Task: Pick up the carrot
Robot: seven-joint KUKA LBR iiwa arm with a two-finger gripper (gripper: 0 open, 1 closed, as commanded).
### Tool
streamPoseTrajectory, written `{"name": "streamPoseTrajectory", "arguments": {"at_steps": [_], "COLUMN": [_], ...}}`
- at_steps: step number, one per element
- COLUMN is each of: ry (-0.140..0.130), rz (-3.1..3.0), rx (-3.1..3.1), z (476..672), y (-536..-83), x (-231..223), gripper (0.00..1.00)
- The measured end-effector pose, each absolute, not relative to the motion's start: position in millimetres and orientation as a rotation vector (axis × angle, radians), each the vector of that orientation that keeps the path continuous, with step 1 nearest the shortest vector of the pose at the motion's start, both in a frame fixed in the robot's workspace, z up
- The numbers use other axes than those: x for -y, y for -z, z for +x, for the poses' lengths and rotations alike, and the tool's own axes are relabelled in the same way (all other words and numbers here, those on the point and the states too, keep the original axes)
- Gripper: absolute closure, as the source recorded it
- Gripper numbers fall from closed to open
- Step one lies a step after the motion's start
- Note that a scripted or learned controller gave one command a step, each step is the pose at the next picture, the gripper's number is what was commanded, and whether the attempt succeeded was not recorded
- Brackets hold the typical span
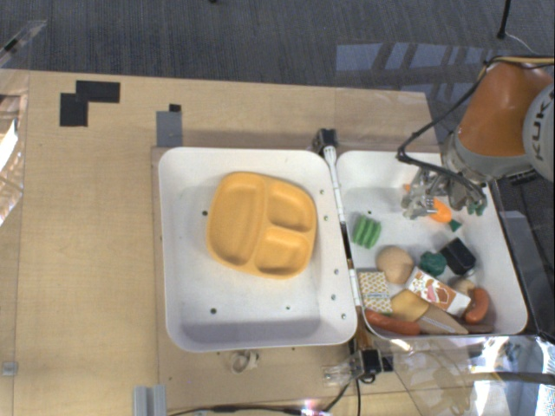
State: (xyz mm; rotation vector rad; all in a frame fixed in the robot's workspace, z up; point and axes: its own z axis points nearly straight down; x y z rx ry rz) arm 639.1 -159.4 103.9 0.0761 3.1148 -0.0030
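Observation:
The carrot (443, 212) is a small orange piece with a green tip, lying in the upper part of the right bin (373, 180). My gripper (427, 199) hangs right over it, its metal end covering the carrot's left part. Only a short orange stretch and the green tip stick out to the lower right of the gripper. The grey arm with its orange band (499, 111) comes in from the upper right.
Below the carrot the right bin holds a black block (458, 254), a dark green piece (433, 263), a beige potato (395, 263), a green ridged item (367, 230), a small carton (438, 291) and sausages (395, 323). A yellow divided plate (260, 224) lies in the left bin (186, 319).

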Motion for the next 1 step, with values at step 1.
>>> {"name": "streamPoseTrajectory", "arguments": {"at_steps": [1], "ry": [0.003], "rz": [0.075], "rx": [-3.116], "z": [638.8], "y": [-103.3], "x": [159.2], "gripper": [0.00]}}
